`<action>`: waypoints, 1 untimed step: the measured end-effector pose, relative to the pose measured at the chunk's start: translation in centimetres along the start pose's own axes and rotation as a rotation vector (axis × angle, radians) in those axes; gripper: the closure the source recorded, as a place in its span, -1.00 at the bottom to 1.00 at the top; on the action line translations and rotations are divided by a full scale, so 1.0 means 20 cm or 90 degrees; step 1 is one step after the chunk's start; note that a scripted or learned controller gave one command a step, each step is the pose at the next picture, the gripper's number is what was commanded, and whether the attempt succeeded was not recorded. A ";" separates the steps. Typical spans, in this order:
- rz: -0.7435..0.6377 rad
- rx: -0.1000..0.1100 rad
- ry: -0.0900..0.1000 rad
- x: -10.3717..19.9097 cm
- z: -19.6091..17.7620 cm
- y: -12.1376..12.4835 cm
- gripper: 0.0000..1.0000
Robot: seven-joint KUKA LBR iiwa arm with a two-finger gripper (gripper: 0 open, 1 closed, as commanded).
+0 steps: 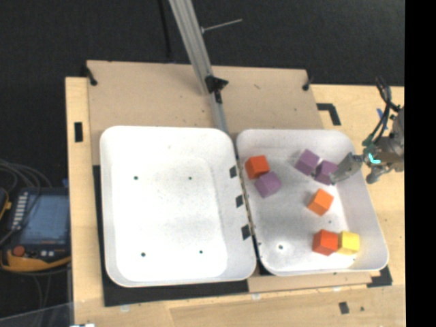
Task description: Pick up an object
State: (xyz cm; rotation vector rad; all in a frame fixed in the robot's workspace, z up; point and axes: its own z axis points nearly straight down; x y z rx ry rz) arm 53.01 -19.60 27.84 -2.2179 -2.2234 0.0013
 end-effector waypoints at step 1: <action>0.000 -0.002 0.000 0.00 -0.01 0.00 -1.00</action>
